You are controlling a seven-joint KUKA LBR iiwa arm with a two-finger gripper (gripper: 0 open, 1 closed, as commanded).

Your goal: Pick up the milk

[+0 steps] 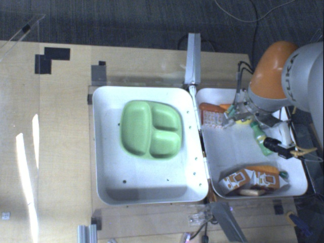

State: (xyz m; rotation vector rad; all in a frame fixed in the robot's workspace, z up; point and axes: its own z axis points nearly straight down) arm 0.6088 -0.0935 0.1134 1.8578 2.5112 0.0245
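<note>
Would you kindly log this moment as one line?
gripper: over right white bin, near red-and-white carton | brown carton: bin's near end | green divided tray: left white bin

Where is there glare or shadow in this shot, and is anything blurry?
Camera view: bright window glare streaks the wooden bench at left; a soft shadow fills the left bin along its near wall; the green divided tray looks sharp, while the gripper and small items under it are soft and hard to resolve.

Arm (298,75) at right of frame: bulky rounded grey shell with a glossy orange band (271,70) toward the wrist. Dark lettering on the grey casing, cut off. Thin black cable runs by the wrist. Gripper (238,113) end small, metallic, greenish bits.
</note>
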